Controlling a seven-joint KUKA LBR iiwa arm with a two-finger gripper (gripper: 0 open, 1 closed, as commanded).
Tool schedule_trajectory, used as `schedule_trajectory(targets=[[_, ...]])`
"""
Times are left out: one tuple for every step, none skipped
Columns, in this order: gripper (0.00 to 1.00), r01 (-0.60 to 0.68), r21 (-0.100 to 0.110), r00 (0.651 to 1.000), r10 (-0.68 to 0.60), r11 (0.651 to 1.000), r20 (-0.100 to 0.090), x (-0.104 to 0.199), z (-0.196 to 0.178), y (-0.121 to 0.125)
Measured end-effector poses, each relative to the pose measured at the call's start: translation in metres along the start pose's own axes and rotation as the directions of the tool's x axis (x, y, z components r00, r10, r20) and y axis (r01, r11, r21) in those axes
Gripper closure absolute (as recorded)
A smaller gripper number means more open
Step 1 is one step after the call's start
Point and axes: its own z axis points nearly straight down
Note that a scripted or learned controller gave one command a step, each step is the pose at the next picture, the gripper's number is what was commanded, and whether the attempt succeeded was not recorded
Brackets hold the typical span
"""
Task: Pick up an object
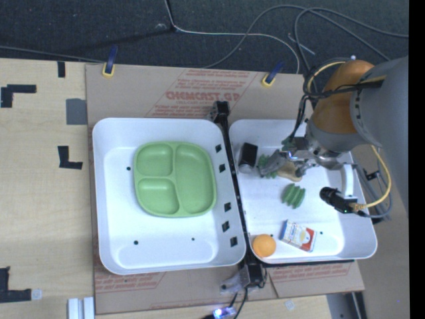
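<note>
Two white bins sit side by side on a cardboard sheet (pixel 199 88) that covers the middle of the worktop (pixel 40 178). The left bin (pixel 109 198) holds a green divided plate (pixel 176 178), which lies flat toward the bin's far half, nearer its right wall than its left.

The right bin (pixel 355 241) carries the loose things. A small black block (pixel 248 155) lies near its far left corner, just beside the divider between the bins. A green ridged piece (pixel 293 195) lies about the middle of the bin floor. An orange ball (pixel 264 245) rests in the near left corner, touching or nearly touching the near rim. Just to its right, along the near edge, lies a small white box (pixel 297 235) with red and blue print, tilted.

The arm (pixel 345 111) reaches in over the right bin's far right part, its orange band above the wrist. The end effector (pixel 275 165) hangs low over the far half of the bin, between the black block and the ridged piece. A greenish thing (pixel 269 164) and a tan thing (pixel 289 173) show right at its tip, but I cannot tell how far apart the fingers stand or whether either thing is between them. A black part (pixel 335 199) juts out near the bin's right edge, with cables (pixel 380 201) looping beside it.
</note>
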Motion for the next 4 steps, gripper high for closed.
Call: schedule_trajectory(targets=[[0.00, 0.000, -0.009, 1.000, 0.000, 1.000, 0.004, -0.001, 0.020, 0.001], [1.00, 0.001, -0.016, 1.000, -0.001, 1.000, 0.006, -0.001, 0.008, 0.003], [1.00, 0.001, -0.008, 1.000, -0.001, 1.000, -0.001, 0.001, -0.035, 0.002], [1.00, 0.001, -0.009, 1.000, -0.001, 1.000, 0.000, 0.003, -0.078, 0.007]])
